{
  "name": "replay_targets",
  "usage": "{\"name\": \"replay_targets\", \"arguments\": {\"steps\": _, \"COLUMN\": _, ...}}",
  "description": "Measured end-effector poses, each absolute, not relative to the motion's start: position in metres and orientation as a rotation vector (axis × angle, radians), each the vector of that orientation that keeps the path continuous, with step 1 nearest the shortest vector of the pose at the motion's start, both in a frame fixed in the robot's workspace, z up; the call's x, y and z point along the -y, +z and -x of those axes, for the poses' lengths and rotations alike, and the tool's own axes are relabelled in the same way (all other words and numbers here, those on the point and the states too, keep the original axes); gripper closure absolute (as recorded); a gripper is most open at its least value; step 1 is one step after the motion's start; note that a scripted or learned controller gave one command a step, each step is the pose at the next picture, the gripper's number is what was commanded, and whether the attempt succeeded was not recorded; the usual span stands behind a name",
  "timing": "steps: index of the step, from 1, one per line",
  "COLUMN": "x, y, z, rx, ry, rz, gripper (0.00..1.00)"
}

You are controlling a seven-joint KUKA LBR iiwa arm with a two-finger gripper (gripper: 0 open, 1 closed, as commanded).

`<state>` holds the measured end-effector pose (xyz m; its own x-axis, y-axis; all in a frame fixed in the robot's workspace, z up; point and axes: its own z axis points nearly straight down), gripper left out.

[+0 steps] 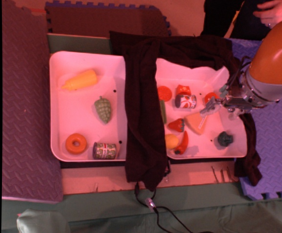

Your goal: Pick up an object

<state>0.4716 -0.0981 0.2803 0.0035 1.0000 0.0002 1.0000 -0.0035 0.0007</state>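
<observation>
Presently the claw (214,106) is poised low over the right bin (238,152); whether it is spread cannot be told. Just beneath it a cheese wedge (197,123) is found, likeliest target; beyond, a small can (185,101), then a dark cloth (141,115).

1. Gripper (218,102) hangs over right bin (238,152), just above cheese wedge (197,123).
2. Nearby: can (185,101), strawberry (176,125), broccoli (224,139).
3. Left bin (58,106) contains squash (80,79), donut (76,143).
4. Dark cloth (141,120) covers the divide.
</observation>
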Motion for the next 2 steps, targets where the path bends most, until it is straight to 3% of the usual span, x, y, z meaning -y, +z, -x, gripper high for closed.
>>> {"name": "replay_targets", "arguments": {"steps": 1, "x": 0.098, "y": 0.280, "z": -0.472, "rx": -2.217, "ry": 0.001, "rz": -2.225, "gripper": 0.00}}
{"name": "replay_targets", "arguments": {"steps": 2, "x": 0.093, "y": 0.222, "z": -0.470, "rx": -2.218, "ry": -0.002, "rz": -2.227, "gripper": 0.00}}
